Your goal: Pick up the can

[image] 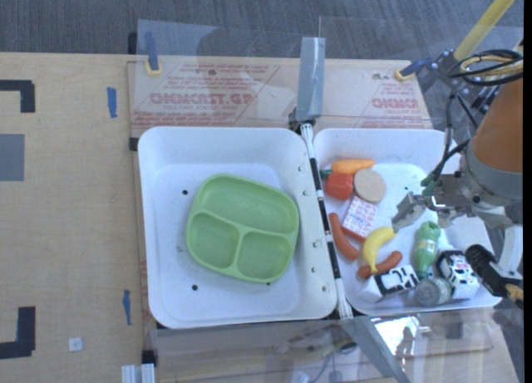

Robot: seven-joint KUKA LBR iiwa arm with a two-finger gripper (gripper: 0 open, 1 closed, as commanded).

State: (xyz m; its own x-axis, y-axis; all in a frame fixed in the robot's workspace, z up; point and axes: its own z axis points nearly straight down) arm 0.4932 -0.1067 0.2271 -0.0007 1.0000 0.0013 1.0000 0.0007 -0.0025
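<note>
1. Where the right bin (391, 302) nears the camera, the can (430, 292) lies on its side beside a green bottle (425, 245).
2. Above them hangs the gripper (413, 208), fingers apart, holding nothing.
3. Farther left, a green plate (242, 227) sits in the left bin (158, 207).

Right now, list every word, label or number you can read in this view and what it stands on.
Red print on the left cardboard sheet: mirrored and blurred, unreadable.
Red print on the right cardboard sheet: likewise unreadable.
Red-and-white carton in the right bin: printing too small to read.
Black-and-white boxes: bold markings, no legible text.
Nothing can be quoted with confidence.
</note>
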